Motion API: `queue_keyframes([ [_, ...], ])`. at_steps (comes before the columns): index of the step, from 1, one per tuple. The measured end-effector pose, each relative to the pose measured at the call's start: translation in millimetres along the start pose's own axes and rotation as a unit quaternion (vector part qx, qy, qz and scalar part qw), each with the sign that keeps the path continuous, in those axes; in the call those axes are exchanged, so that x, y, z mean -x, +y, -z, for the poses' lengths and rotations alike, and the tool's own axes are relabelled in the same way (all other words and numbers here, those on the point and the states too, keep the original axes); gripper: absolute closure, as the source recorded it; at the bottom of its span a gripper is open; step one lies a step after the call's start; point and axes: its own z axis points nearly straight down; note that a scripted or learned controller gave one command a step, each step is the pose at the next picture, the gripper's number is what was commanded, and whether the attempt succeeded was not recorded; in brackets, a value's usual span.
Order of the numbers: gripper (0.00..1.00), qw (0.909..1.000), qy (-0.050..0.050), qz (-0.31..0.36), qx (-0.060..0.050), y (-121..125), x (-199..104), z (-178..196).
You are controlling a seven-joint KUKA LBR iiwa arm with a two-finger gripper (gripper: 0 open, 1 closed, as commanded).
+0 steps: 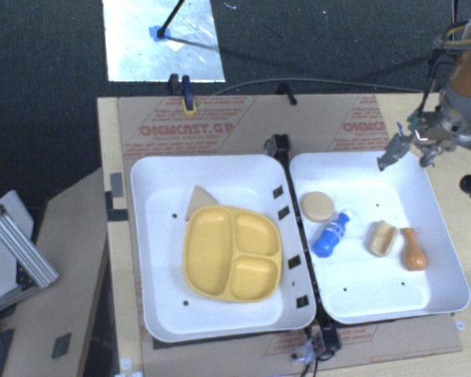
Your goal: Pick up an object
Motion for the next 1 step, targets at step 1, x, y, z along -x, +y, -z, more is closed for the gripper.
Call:
queue_keyframes([
  [1, 0.0, 1.0, 0.0, -0.001, -0.002, 4.6, 1.8, -61.1],
])
